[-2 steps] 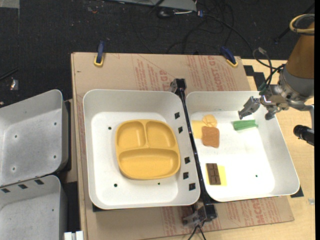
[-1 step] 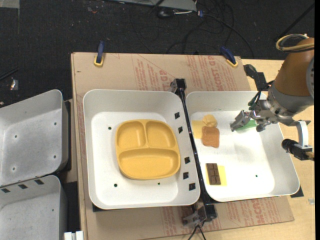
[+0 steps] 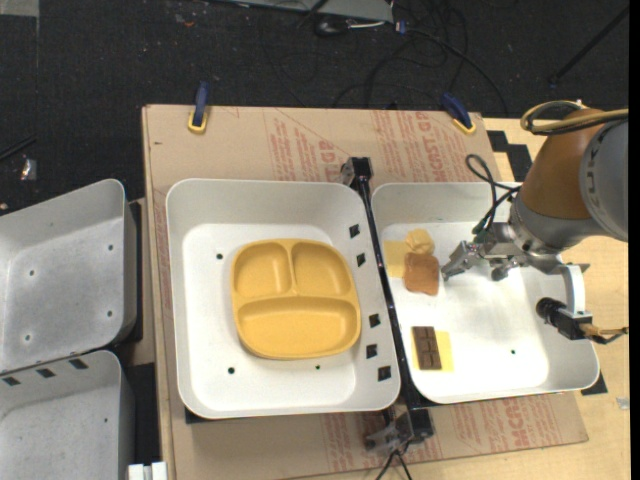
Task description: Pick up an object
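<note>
In the right bin [image 3: 500, 343] a brown bread-like lump [image 3: 422, 274] lies near the left wall. A small yellow chunk [image 3: 418, 240] sits just behind the lump, and a pale yellow flat piece [image 3: 394, 260] lies to its left. Nearer the front, a dark chocolate bar [image 3: 427, 347] rests on a yellow card [image 3: 444, 349]. My gripper [image 3: 462, 261] hangs low in the right bin, just right of the brown lump and pointing toward it. Nothing shows held in it.
The left bin [image 3: 190, 298] holds a yellow divided plate [image 3: 296, 298]. A black divider [image 3: 378, 288] runs between the bins. The arm's orange band [image 3: 555, 173] and grey wrist sit over the right bin's far right side. Grey metal trays [image 3: 60, 268] lie left of the bench.
</note>
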`<state>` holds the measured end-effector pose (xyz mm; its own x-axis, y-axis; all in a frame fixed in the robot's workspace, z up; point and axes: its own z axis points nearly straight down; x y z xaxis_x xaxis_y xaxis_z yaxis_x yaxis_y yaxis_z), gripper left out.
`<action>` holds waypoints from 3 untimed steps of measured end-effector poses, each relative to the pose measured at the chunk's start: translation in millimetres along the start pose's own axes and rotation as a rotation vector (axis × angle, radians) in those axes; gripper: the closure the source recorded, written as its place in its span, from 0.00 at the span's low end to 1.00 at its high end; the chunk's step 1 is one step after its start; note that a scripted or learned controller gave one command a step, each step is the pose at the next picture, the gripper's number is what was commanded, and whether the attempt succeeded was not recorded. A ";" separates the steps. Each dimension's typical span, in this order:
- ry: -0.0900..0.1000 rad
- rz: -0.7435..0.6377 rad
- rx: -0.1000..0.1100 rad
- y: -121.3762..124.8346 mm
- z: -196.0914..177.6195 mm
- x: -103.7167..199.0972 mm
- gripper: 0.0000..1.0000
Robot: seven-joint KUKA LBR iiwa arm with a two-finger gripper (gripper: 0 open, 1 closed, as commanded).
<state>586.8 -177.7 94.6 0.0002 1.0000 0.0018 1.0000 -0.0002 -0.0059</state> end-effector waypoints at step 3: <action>-0.004 -0.002 -0.012 3.8 -137.5 -5.1 1.00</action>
<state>591.4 -183.0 232.1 -0.0019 1.0000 -0.0022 1.0000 0.0019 0.0059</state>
